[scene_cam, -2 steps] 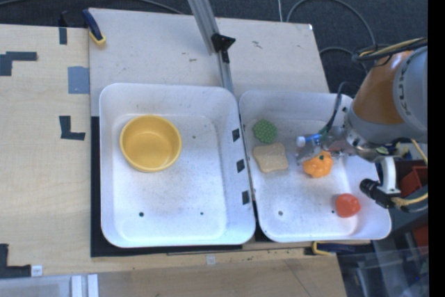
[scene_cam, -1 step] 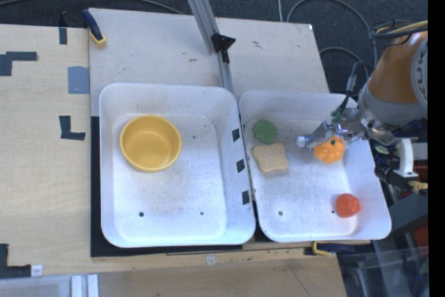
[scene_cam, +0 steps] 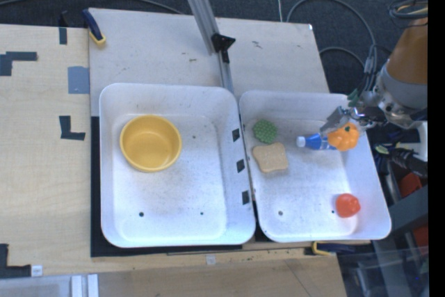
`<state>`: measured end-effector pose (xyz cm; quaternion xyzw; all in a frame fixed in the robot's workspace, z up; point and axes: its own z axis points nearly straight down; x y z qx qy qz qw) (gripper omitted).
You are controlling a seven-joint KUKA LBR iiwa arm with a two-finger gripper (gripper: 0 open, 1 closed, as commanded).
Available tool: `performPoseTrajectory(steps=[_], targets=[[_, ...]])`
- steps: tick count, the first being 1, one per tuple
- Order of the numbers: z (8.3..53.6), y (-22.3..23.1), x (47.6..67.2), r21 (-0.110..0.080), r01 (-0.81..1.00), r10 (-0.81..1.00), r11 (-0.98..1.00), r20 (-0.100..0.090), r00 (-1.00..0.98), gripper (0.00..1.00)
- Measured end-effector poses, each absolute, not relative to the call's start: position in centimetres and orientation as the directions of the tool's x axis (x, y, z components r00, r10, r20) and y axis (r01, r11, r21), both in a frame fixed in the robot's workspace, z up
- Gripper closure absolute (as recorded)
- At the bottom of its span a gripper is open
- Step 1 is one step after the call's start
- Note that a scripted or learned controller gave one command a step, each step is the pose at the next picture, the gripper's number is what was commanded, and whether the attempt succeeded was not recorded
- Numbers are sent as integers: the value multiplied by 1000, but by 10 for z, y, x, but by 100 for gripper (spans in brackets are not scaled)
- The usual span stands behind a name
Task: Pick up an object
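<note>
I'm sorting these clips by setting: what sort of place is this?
Probably a robotics lab bench, not a home: two shallow white bins sit side by side, cables trail over dark carpet, and small items like a yellow bowl wait for picking.

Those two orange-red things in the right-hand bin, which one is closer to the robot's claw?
The orange one, up by the bin's right wall beside the blue bottle, sits right at the gripper. The red ball lies alone near the bin's front corner.
</note>
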<state>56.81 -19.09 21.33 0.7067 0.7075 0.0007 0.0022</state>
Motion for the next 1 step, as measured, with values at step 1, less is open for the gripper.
performPoseTrajectory(steps=[1], targets=[[249, -191, 569, 3, 1000, 1000, 2, -1, -2, 100]])
